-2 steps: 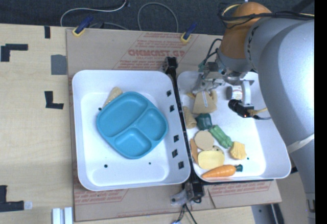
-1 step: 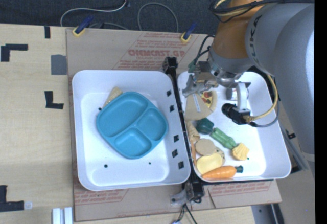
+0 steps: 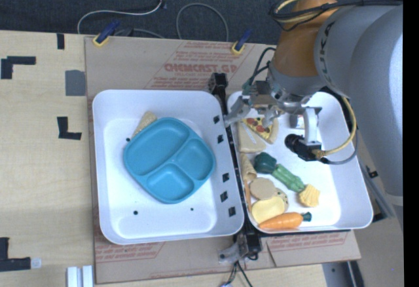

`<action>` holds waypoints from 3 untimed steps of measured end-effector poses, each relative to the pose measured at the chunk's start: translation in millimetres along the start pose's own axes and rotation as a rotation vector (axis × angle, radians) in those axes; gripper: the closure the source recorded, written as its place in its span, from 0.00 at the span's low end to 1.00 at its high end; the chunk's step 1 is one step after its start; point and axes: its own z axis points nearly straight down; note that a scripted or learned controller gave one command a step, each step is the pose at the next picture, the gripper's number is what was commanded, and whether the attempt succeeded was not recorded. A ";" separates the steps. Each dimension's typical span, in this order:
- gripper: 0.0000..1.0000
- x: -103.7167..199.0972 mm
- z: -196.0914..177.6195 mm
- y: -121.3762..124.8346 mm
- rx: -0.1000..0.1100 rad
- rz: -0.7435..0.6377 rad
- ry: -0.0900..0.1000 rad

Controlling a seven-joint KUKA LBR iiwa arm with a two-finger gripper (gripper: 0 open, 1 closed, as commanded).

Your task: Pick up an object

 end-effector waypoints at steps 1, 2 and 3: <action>0.00 -46.5 -0.1 18.6 -0.002 0.003 -0.002; 0.00 -70.1 100.4 31.7 -0.010 0.002 -0.005; 0.00 -72.3 97.2 53.2 0.025 0.005 0.001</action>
